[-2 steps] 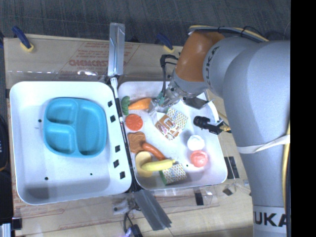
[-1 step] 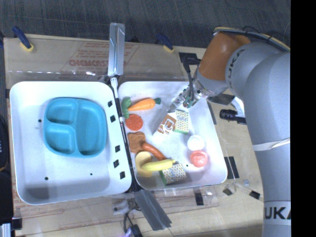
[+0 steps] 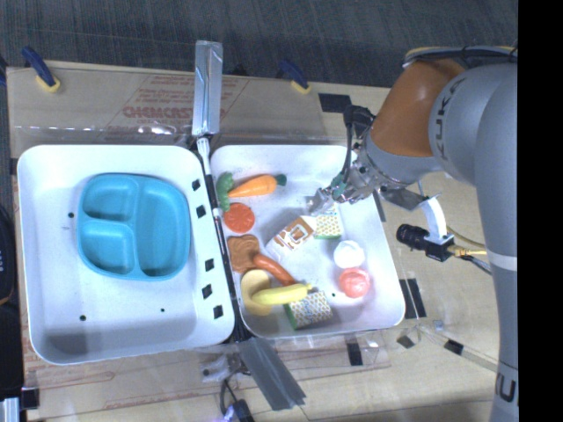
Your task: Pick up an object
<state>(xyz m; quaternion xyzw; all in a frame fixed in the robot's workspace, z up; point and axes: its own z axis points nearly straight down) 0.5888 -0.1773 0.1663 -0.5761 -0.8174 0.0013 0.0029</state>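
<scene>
The right bin [image 3: 264, 162] holds several toy foods: a carrot [image 3: 255, 185], a tomato slice [image 3: 239, 217], a small printed carton [image 3: 295, 234], a green-checked piece [image 3: 328, 225], a white egg-like ball [image 3: 349, 254], a red ball [image 3: 354, 282], a banana [image 3: 277, 294], a sausage [image 3: 271, 268] and a green patterned block [image 3: 311, 309]. My gripper [image 3: 329, 197] hangs low over the bin's right part, just above the green-checked piece and the carton. Its tips are small and blurred against the white floor.
The left bin [image 3: 44, 253] contains a blue divided plate [image 3: 135, 225]. A metal divider post [image 3: 208, 86] rises at the back between the bins. The grey and orange arm [image 3: 440, 121] covers the right bin's far right corner. Clamps and cables lie on the bench to the right.
</scene>
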